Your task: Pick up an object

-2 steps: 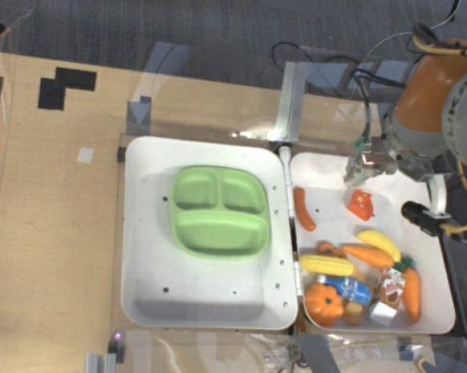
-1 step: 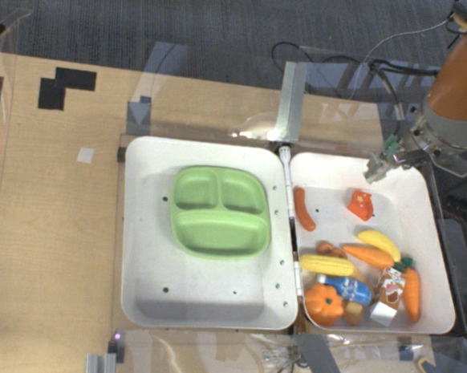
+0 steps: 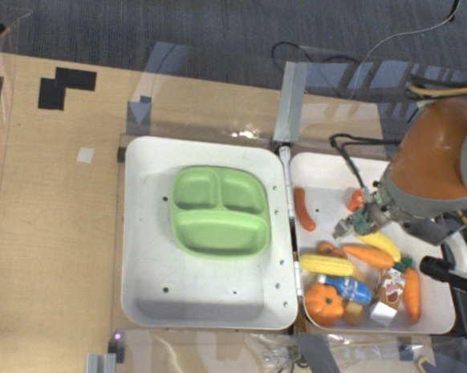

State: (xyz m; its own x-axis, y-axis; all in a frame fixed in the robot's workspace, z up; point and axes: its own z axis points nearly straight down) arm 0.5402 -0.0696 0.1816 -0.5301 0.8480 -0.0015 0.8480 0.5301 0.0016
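Two bins: tray (image 3: 219,211) in the left one, food toys in the right. Gripper (image 3: 358,224), grip state indeterminable, hovers over bare floor; banana (image 3: 378,244) lies just at its 4 o'clock. Advise centring over banana before descending.

Gripper (image 3: 358,222) hangs low over the right bin (image 3: 322,185), arm coming in from the right. Just below it: banana (image 3: 379,243) and a carrot (image 3: 366,256). Left of it a red sausage (image 3: 303,209). Further below, corn (image 3: 326,265), a small pumpkin (image 3: 324,303), blue can (image 3: 354,291). Far left, a green divided plate (image 3: 219,211) in the left bin (image 3: 147,215).
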